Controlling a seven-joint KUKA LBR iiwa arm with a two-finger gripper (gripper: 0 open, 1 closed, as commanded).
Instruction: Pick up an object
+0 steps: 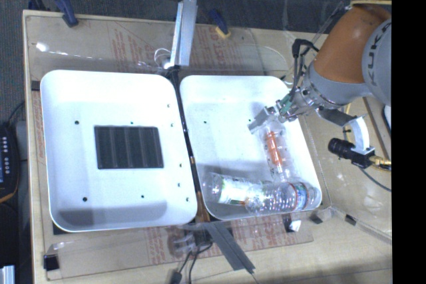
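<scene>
So far nothing is lifted: my claw (278,111) hangs over the right white bin (219,96), and I cannot tell its state. The small clear orange-filled bottle (275,151) and the large clear plastic bottle (263,193) lie inside; the grasp remains.

Single fixed view, set high above the bench (266,43) and tilted down at a slant. Far enough off to take in both white bins whole: the left bin (66,103) well away from the gripper (285,108), the right bin (219,93) directly under it. Bench edges, blue clamps (66,10) along the far side, and dark floor beyond also inside the frame. Arm (346,56) entering from the right side, cut off at the edge. Looking from the near side of the bench toward the far side, bins roughly centred.
</scene>
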